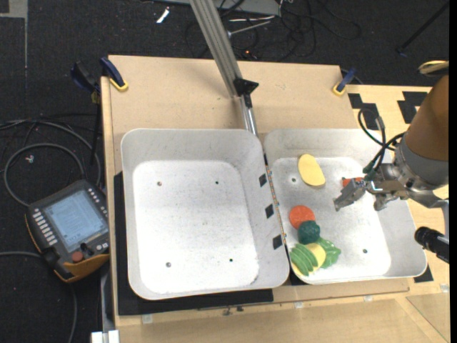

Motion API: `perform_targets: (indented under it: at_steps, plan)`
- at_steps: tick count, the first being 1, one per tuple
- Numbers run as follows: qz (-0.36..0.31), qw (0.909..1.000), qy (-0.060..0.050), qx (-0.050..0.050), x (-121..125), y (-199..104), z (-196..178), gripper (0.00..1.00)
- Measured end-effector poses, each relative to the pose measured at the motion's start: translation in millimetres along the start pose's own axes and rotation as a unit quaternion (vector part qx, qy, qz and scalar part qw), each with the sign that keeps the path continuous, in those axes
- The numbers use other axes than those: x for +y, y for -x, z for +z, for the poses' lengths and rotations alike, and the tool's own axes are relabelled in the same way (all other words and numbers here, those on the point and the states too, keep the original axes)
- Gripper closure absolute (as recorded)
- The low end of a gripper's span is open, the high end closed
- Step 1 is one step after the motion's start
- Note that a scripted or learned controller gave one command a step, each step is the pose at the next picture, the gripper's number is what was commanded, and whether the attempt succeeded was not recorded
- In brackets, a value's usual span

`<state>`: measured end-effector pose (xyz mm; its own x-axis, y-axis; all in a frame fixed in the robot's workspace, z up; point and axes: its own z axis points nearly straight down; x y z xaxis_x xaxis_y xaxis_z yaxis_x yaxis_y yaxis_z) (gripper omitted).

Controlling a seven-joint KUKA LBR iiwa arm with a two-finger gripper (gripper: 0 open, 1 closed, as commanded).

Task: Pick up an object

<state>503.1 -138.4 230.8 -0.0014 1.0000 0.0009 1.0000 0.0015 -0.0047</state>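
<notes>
Gripper (pixel 357 195) hangs with fingers apart, holding nothing, right of the orange ball (pixel 301 214) in the right bin (pixel 400 263). That ball looks light and smooth; grasping across its middle seems safest.

My arm (pixel 428 131) is running off the right edge, so its upper links are cut away. My gripper (pixel 360 191) is covering part of a small red item (pixel 350 182), too small to identify. The green object (pixel 305 258) is overlapping the yellow piece (pixel 327 251) beside it. The counter (pixel 285 84) is disappearing past the bottom edge.
</notes>
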Motion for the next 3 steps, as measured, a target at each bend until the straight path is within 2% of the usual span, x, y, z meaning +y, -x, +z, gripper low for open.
perform_targets:
  at_steps: [1, 2, 3]
  plan:
    - [0.001, 1.0000, 0.002, 0.000, 1, 0, -2, 0.00]
    - [0.002, 1.0000, 0.000, 0.000, -3, 8, 46, 0.00]
    - [0.002, 1.0000, -0.001, 0.000, 1, 10, 109, 0.00]
